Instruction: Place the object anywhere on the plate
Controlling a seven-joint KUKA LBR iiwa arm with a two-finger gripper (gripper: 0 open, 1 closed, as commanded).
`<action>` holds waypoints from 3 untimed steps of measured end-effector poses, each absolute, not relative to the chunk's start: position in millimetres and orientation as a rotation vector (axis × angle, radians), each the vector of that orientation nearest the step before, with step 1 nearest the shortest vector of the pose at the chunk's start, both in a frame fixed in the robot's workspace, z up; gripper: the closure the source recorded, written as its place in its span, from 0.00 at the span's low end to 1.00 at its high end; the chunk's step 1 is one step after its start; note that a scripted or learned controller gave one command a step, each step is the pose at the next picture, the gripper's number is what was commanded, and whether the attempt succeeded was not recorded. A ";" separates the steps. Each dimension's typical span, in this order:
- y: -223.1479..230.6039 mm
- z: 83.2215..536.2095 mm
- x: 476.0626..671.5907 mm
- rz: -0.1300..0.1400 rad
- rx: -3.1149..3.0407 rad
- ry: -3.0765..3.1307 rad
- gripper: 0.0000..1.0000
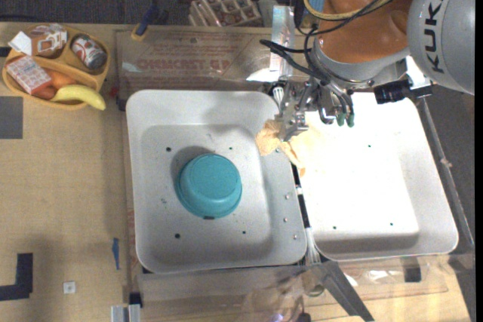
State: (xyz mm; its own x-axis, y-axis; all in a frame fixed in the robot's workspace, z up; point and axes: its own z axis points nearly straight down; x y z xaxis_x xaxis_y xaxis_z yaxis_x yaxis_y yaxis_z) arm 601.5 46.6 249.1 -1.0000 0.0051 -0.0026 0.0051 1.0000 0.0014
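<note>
A teal round plate (210,185) lies upside-down-looking in the middle of the left white bin (151,124). A crumpled tan object (272,142) hangs at the seam between the two bins, up and to the right of the plate. My gripper (290,122) reaches down from the grey and orange arm at the top right. Its metal fingers (285,115) are closed on the upper edge of the tan object. Part of the object trails down over the rim toward the right bin (377,192).
A yellow tray (15,75) with a banana (79,95) and small packets sits on the bench at the far left. A flat cardboard box (196,56) lies behind the left bin. Cables and boxes crowd the floor beyond.
</note>
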 end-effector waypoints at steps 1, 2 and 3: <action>90.7 233.4 577.0 0.003 -0.002 3.139 1.00; 142.6 237.3 559.6 0.003 -0.004 3.140 1.00; 184.7 228.5 531.1 0.002 -0.003 3.141 1.00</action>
